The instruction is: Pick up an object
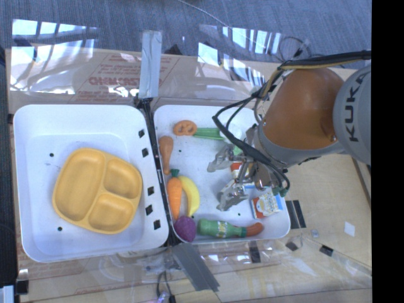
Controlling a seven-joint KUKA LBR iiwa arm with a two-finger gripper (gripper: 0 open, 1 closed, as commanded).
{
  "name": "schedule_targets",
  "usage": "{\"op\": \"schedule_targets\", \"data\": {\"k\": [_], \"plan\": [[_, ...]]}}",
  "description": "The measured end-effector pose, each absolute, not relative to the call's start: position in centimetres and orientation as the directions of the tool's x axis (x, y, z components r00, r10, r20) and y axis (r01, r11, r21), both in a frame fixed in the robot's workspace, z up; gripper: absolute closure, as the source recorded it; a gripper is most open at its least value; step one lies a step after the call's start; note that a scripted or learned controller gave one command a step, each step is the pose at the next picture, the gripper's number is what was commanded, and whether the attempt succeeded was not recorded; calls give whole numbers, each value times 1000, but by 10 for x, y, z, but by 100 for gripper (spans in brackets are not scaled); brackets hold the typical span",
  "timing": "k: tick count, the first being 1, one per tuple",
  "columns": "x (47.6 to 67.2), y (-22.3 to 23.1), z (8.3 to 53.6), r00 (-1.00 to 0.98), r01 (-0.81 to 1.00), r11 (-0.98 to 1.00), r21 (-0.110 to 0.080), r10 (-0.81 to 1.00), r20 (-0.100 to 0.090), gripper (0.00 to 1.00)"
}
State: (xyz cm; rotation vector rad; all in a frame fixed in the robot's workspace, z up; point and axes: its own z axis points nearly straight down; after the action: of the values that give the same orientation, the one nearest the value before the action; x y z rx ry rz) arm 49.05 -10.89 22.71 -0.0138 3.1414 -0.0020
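Note:
My gripper (pixel 224 179) hangs low over the middle of the right bin (pixel 208 149), under the grey and orange wrist. It is open, and bare white bin floor shows between its two metal fingers (pixel 219 163). To its left lie a yellow banana (pixel 192 195) and an orange carrot (pixel 174 196), a short way from the fingertips. A small white, red and blue carton (pixel 269 203) sits just right of the lower finger, partly under the wrist. A green bottle (pixel 220 228) lies along the bin's near wall.
A purple grape bunch (pixel 184 228) sits in the near left corner. A drumstick (pixel 165 149), an orange pretzel-like piece (pixel 185 127) and a green stick (pixel 207 132) lie farther back. The left bin (pixel 31 131) holds a yellow divided plate (pixel 96 190). Black cables loop beside the wrist.

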Motion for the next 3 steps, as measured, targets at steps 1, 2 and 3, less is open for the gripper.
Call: {"op": "schedule_targets", "data": {"k": [1,2,3], "plan": [[497,-182,160,-999,-37,999,1,-37,5,0],[505,-187,92,-996,84,996,-1,84,-3,0],[480,-189,94,-994,108,994,-1,108,-8,0]]}}
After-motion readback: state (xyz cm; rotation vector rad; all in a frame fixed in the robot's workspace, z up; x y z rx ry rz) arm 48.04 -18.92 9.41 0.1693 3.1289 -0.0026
